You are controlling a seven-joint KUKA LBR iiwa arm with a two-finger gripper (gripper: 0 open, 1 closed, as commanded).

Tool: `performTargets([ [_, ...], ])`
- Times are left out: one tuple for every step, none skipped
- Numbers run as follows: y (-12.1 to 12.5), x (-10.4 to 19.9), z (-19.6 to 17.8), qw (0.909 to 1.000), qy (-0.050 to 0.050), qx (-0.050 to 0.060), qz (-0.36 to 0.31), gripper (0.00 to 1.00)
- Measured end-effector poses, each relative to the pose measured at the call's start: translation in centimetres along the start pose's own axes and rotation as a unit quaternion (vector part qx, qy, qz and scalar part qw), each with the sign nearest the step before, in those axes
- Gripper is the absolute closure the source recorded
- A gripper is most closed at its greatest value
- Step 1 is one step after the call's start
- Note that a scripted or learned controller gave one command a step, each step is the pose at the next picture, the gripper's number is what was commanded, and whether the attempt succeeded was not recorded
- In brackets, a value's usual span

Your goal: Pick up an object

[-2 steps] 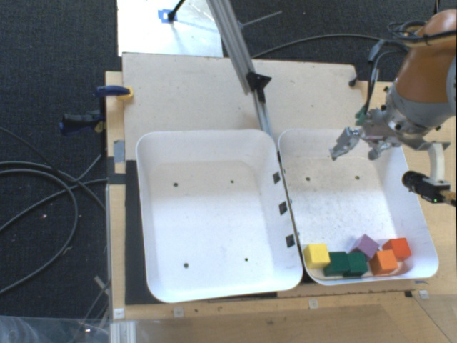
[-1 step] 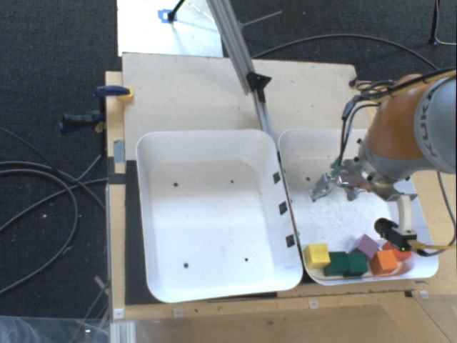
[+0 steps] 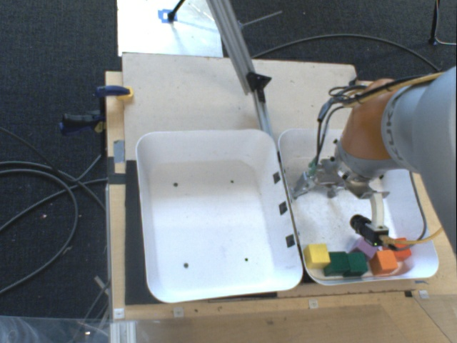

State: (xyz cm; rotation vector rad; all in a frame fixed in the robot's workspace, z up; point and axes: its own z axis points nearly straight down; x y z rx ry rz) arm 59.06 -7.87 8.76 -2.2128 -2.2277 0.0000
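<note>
End effector over white bin; we cannot tell whether apart or together. Yellow block, green block, orange block huddle below-right of it, cornered by walls.

1. A single camera sits above the worktop and looks down at a slant, so the far edge lies near the top of the frame and the near edge at the bottom.
2. It stands back far enough to take in the whole left bin and right bin, with dark floor to the left and beyond.
3. The arm enters from the right, and its pincer sits right of centre.
</note>
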Motion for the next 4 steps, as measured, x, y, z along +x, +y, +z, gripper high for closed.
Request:
performTargets([
  [0.1, -0.2, -1.4, 1.0, 0.0, -0.002, 0.001, 1.0],
  [0.1, -0.2, -2.5, 1.0, 0.0, -0.003, 0.0, 1.0],
  [-3.6, -2.7, -17.0, 1.0, -0.002, -0.006, 0.003, 1.0],
  [-4.3, 4.2, -22.8, 1.0, 0.0, -0.005, -0.003, 1.0],
])
